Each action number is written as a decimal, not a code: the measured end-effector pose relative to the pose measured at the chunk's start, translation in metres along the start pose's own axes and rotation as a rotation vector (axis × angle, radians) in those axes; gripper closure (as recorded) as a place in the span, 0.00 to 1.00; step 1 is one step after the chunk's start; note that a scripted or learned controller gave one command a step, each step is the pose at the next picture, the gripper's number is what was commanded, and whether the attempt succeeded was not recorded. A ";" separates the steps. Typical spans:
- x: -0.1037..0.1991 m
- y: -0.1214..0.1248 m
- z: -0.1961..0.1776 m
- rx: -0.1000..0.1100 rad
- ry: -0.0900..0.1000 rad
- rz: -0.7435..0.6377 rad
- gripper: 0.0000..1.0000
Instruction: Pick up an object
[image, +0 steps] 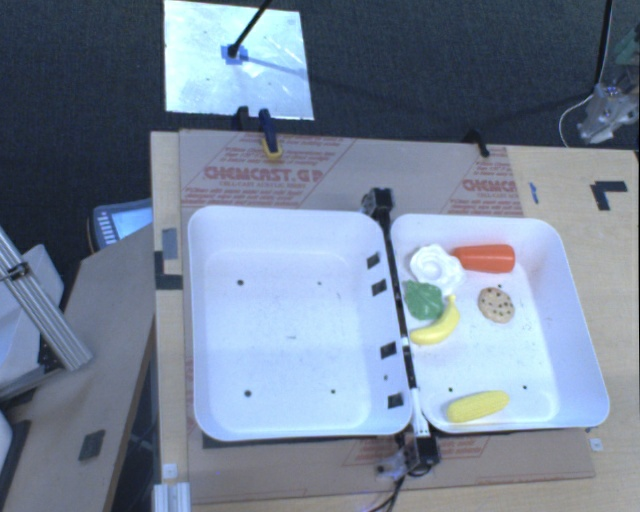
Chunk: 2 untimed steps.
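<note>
The right bin (570, 330) holds several toy foods. An orange carrot (484, 258) lies near its back wall. Beside the carrot sits a white fried egg (434, 265). A green leafy piece (422, 298) lies just in front of the egg, touching a yellow banana (438, 326). A round brown cookie (495, 304) rests near the bin's middle. A yellow corn cob (476, 405) lies near the front wall.
The left bin (215, 330) stands beside the right one, joined by black clips (385, 318) along the shared wall. A cardboard sheet (300, 170) lies under both bins. A shiny metal plate (237, 60) lies on the dark floor at the back.
</note>
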<state>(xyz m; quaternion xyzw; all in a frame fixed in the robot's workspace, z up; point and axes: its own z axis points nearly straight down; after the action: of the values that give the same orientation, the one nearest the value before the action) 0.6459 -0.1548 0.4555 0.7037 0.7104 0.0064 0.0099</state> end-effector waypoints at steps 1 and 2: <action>0.032 -0.015 -0.087 0.010 0.003 0.001 1.00; 0.030 -0.032 -0.081 0.020 0.004 0.008 1.00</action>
<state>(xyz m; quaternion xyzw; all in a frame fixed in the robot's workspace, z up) 0.6116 -0.1243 0.5353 0.7066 0.7076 0.0007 0.0013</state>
